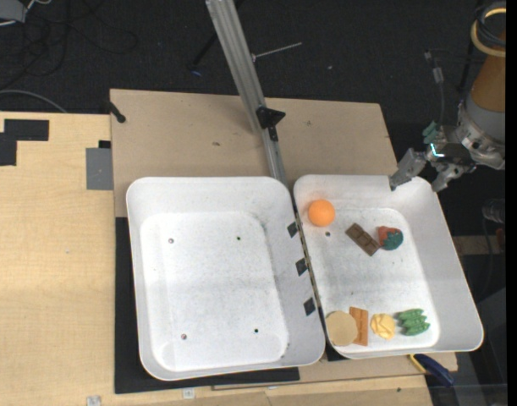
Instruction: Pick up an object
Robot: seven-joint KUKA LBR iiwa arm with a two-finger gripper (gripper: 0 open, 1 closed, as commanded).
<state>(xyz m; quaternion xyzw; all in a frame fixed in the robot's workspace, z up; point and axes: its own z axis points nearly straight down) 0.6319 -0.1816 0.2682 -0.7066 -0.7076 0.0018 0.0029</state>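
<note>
- The jaws (427, 167) hang at the far right corner of the right-hand bin (444, 252), just above its rim, under the grey wrist of the arm (486, 91).
- They stand spread apart — one dark finger (404, 172) toward the bin's inside, the other toward its outer edge — with nothing between them.
- An orange ball (321, 212) lies in that bin, well to the left of the jaws and a little nearer the camera, close to the wall shared with the other bin.
- A brown block (361, 238) lies below and left of the jaws, touching or just beside a small red and teal thing (391, 238).
- Far from the jaws, along the bin's near edge, a row sits close together: a tan round piece (342, 327), an orange slab (360, 325), a yellow piece (382, 326) and a green one (413, 320).
- The left-hand bin (211, 277) lies well apart from the jaws, on the desk (55, 252).
- A metal rail (245, 79) slants across the board behind the bins.
</note>
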